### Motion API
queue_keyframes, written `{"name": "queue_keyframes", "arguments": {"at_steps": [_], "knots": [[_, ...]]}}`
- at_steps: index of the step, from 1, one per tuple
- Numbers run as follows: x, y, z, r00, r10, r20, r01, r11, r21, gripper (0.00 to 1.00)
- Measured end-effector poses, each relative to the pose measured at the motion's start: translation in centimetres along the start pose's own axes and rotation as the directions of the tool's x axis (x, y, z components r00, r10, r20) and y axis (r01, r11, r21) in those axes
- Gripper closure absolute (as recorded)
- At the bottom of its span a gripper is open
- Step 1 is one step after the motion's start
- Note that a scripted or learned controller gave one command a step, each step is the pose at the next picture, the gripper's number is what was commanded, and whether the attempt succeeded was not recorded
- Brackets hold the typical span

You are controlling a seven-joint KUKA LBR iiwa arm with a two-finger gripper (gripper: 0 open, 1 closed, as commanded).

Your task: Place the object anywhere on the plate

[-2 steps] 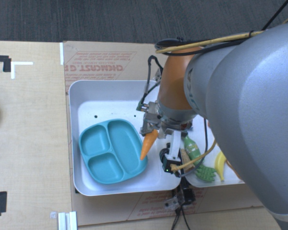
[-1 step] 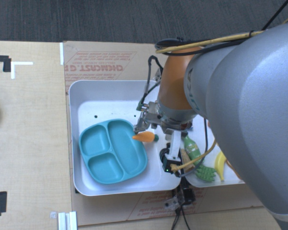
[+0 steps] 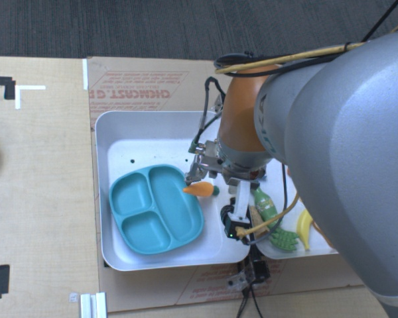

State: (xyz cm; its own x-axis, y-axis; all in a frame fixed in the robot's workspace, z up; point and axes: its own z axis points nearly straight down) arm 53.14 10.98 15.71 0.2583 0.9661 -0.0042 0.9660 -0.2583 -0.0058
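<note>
A blue three-compartment plate [image 3: 156,209] lies in the left white bin [image 3: 113,144]. A small orange carrot [image 3: 199,190] with a green stub end sits at the plate's right rim, over the large compartment's edge. My gripper [image 3: 194,172] hangs directly above the carrot, touching or nearly touching its top. Whether the carrot is clamped or only lies beneath the gripper is unclear, since the wrist hides the contact.
The grey arm and its orange band cover most of the right bin. Beside the arm there lie a green bottle [image 3: 266,205], a bumpy green toy [image 3: 285,240] and a yellow banana [image 3: 305,230]. Cables hang near the bins' front edge [image 3: 249,280].
</note>
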Motion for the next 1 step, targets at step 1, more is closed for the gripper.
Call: {"name": "queue_keyframes", "arguments": {"at_steps": [1], "knots": [[0.00,0.00,0.00,1.000,0.000,0.000,0.000,1.000,0.000,0.00]]}}
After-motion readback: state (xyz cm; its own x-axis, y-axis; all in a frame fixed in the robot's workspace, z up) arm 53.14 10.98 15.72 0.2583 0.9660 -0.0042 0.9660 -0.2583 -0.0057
